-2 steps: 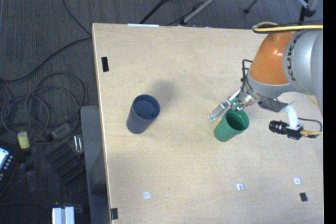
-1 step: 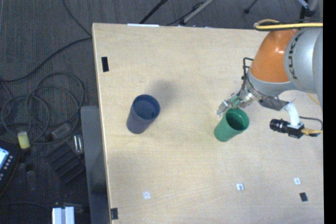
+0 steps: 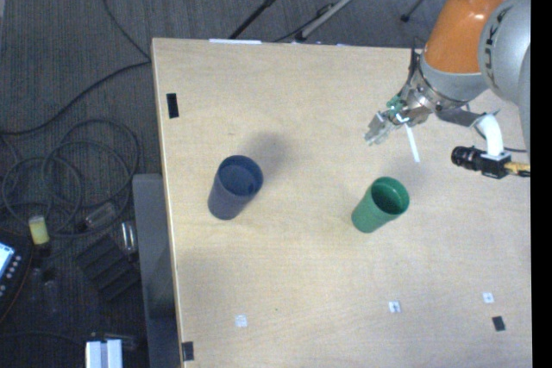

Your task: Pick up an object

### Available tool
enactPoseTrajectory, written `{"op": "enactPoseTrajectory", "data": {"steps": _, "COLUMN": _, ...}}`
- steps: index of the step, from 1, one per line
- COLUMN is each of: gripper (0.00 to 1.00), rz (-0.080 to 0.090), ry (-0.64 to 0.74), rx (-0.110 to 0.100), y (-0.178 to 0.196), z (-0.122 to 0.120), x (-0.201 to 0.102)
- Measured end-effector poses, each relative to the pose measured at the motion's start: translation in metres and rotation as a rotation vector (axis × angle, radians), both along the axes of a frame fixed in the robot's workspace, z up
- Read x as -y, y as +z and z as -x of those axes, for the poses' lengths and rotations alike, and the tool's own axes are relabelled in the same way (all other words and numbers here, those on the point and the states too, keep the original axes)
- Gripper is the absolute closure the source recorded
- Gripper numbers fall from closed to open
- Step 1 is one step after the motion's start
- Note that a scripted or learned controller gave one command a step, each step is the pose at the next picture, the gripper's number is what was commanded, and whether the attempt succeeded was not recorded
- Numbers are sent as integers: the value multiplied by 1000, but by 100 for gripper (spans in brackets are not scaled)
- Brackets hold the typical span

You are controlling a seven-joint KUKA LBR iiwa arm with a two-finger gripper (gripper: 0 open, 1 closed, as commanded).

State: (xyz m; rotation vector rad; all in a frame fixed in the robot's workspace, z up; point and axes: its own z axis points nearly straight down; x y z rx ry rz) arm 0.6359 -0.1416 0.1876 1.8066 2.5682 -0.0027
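Note:
A green cup (image 3: pixel 380 204) stands on the pale wooden bench top (image 3: pixel 302 99), right of the middle, with its mouth facing up. A dark blue cup (image 3: pixel 235 185) stands to its left, also mouth up. My gripper (image 3: pixel 378 127) hangs above the bench at the right, above and slightly behind the green cup and clear of it. It looks open, with nothing between its fingers. The grey arm with its orange band (image 3: pixel 461 34) reaches in from the upper right.
The bench's left edge (image 3: pixel 164 185) drops to a dark floor with cables and small devices. A black cylindrical part (image 3: pixel 479 158) sticks out from the arm at the right. Small markers dot the bench's front right.

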Motion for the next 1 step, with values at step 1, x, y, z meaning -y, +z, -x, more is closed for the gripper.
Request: {"op": "enactPoseTrajectory", "data": {"steps": 1, "gripper": 100, "rz": 0, "ry": -160, "rx": -1, "y": -1, "z": -33, "x": -12}}
